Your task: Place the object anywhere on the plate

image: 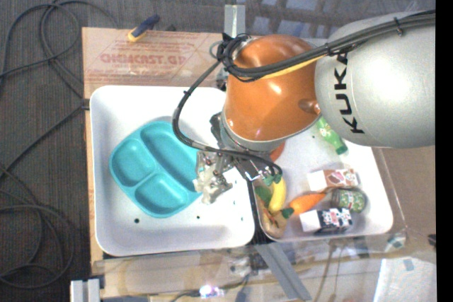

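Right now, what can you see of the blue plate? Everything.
The blue plate is a turquoise, plastic-looking tray with rounded corners and three compartments: one long, two smaller. It lies flat, turned at a slant, on the floor of the left white bin. The compartments look bare. The gripper hangs over its right edge, hiding that part; whether it touches the plate is unclear.
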Robot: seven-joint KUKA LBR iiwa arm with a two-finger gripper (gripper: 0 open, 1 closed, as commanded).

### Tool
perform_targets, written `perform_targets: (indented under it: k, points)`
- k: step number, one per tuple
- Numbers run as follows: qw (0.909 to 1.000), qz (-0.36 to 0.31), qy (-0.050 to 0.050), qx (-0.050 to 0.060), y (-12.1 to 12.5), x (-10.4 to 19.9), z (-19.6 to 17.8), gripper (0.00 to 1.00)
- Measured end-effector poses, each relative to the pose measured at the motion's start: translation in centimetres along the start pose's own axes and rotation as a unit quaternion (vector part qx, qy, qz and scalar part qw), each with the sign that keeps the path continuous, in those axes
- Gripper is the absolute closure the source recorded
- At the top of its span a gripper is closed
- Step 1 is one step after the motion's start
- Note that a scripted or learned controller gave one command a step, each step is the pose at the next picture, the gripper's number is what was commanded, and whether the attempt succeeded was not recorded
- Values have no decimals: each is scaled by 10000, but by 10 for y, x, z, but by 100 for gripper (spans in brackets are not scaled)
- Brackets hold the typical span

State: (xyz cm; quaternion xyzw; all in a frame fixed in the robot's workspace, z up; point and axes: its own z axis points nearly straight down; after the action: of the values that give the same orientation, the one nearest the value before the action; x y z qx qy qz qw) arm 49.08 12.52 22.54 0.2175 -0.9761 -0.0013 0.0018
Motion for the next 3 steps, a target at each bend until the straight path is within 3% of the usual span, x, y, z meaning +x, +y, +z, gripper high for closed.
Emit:
perform_targets:
  k: [1, 2, 3]
  points:
    - [10000, -4, -2, -4, 0, 0, 0, 0]
    - [10000, 5, 7, -22, 1, -1, -7, 100]
    - [10000, 1, 7, -26, 1, -1, -7, 0]
